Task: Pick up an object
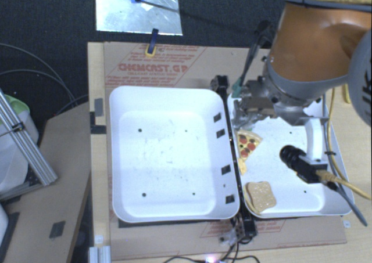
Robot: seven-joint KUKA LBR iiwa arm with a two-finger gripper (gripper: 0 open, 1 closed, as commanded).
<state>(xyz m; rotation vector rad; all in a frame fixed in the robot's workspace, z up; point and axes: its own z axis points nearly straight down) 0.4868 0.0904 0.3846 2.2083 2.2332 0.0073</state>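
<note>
One pizza slice (249,143), tip toward camera

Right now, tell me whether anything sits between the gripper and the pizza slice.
Nothing visible does. The gripper is right above the pizza slice in the right bin; the toast lies apart, nearer the camera.

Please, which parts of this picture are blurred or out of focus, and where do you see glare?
In the camera view, the arm, close to the lens, is soft and out of focus; the silver sheet at the top shows patchy glare; the left bin is bright, almost washed out; the pizza slice and bread slice look fairly sharp.
</note>
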